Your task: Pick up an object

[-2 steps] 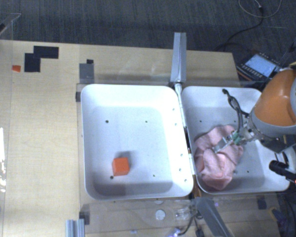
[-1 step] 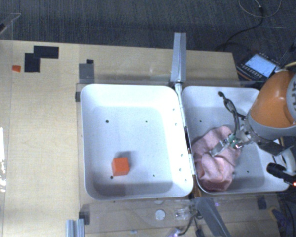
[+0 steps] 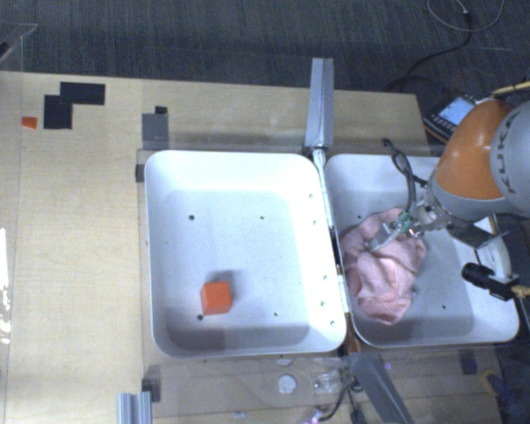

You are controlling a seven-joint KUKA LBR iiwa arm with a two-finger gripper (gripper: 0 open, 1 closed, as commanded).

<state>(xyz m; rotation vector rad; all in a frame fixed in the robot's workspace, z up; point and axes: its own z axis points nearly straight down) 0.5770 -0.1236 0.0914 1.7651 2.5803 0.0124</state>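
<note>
A crumpled pink cloth [image 3: 384,268] lies in the right bin [image 3: 486,321], against its left wall. My gripper [image 3: 399,229] reaches in from the right and sits low on the cloth's upper right part, touching the fabric. An orange cube [image 3: 216,298] rests in the left bin [image 3: 238,193], near its front left corner, far from the gripper.
A grey metal divider post [image 3: 320,104] stands behind the seam between the bins. Black cables [image 3: 402,170] hang beside the wrist. Black blocks [image 3: 71,102] and a small orange tile [image 3: 28,123] lie on the bench at the far left.
</note>
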